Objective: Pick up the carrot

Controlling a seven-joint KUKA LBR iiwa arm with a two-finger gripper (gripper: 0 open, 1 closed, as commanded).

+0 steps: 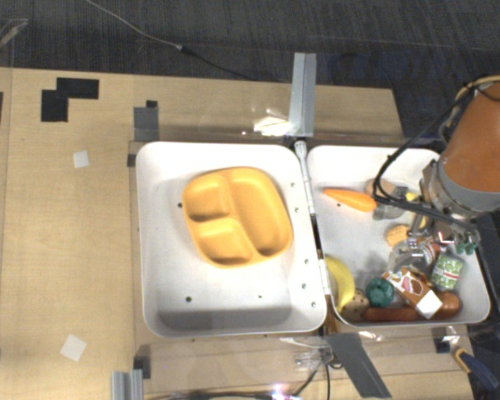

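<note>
The carrot, orange and tapered, lies in the upper left part of the right bin, its tip pointing left. The arm reaches in from the right, its orange band above the wrist. My gripper hangs low over the right bin's lower right area, above a pile of small food items, well right of and below the carrot. Nothing from the pile can be seen between its fingers.
The left bin holds a yellow divided plate. In the right bin lie a banana, a green item, a sausage, a green can and a red-and-white packet. A metal post stands behind the bins.
</note>
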